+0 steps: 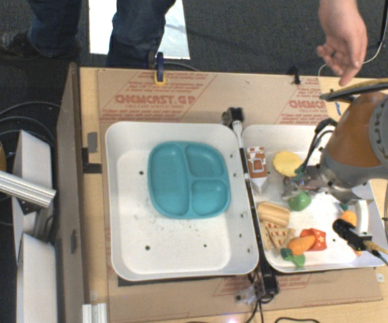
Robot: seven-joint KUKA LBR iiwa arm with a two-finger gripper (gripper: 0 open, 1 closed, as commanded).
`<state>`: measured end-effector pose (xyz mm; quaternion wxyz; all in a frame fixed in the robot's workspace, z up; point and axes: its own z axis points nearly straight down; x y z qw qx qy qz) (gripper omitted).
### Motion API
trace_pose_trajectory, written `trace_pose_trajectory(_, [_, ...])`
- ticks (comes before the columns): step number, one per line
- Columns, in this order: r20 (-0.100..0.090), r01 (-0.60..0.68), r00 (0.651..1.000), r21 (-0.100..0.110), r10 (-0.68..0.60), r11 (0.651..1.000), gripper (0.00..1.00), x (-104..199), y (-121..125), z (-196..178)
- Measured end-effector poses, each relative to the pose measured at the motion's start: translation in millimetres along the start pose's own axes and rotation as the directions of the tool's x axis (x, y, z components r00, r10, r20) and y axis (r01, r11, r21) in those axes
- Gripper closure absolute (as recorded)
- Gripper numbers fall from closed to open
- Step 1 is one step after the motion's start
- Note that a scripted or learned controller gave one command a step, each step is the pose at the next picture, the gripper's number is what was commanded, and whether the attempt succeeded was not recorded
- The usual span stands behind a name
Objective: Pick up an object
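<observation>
Gripper (pixel 298 188) low in right bin (pixel 376 261), at middle right of the frame, directly over a small green object (pixel 301 201) and maybe touching it; cannot tell whether jaws are apart or together, nor whether anything sits between them. Around it yellow piece (pixel 287 162), bottle (pixel 256 162), bread piece (pixel 273 212), waffle (pixel 277 235), carrot (pixel 299 245). Teal divided plate (pixel 188 179) in left bin (pixel 130 247), frame centre.
</observation>
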<state>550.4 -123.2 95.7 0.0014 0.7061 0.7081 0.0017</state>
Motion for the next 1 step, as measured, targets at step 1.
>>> trace_pose_trajectory(1, [0.002,0.007,1.0,-0.015,-0.007,1.0,1.0,61.8,69.3,-96.7])
